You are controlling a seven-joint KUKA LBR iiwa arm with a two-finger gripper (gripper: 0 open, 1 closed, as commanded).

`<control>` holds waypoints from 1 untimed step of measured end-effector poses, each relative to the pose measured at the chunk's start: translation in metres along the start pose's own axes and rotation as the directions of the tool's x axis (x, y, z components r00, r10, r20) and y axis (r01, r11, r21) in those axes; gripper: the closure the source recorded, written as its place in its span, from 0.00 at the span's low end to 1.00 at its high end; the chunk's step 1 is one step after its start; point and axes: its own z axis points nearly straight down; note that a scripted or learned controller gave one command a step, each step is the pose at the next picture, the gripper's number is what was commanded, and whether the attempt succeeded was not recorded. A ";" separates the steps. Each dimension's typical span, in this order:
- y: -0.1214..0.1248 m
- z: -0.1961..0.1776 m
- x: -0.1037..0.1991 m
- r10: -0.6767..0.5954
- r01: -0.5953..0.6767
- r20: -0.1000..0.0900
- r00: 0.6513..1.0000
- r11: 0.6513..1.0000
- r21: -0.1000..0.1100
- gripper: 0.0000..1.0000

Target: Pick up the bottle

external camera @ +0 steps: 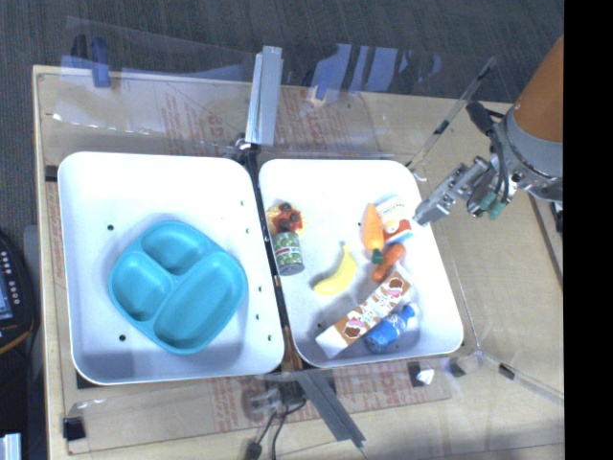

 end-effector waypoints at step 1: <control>0.040 -0.111 -0.042 0.052 -0.052 0.000 0.999 0.999 0.000 1.00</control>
